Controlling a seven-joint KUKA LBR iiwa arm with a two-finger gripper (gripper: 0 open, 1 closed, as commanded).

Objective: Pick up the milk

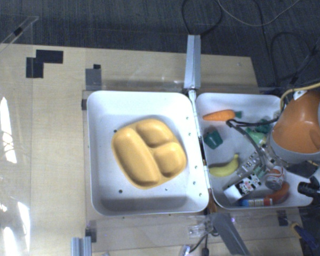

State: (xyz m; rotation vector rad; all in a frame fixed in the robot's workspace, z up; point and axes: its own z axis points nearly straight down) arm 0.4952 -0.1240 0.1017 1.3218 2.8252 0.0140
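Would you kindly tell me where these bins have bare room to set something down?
Left white bin: bare floor all around the yellow bread-shaped lump, widest along its left wall. Right white bin: crowded, with carrot, banana, milk carton and claw.

The surface (48, 143) is pale wood-toned, set against dark carpet along its far edge. Two shallow white bins rest directly on it, side by side and touching at their inner rims — the left bin (96, 159) and the right bin (205, 103). A grey metal post (193, 63) rises from the far edge just above where the bins meet. Black tape marks (42, 62) sit on the far left corner, and a small dark block (94, 76) lies just beyond the left bin's far corner. Clear sheeting — glossy, with bright reflections (5, 127) — covers the surface's left part.
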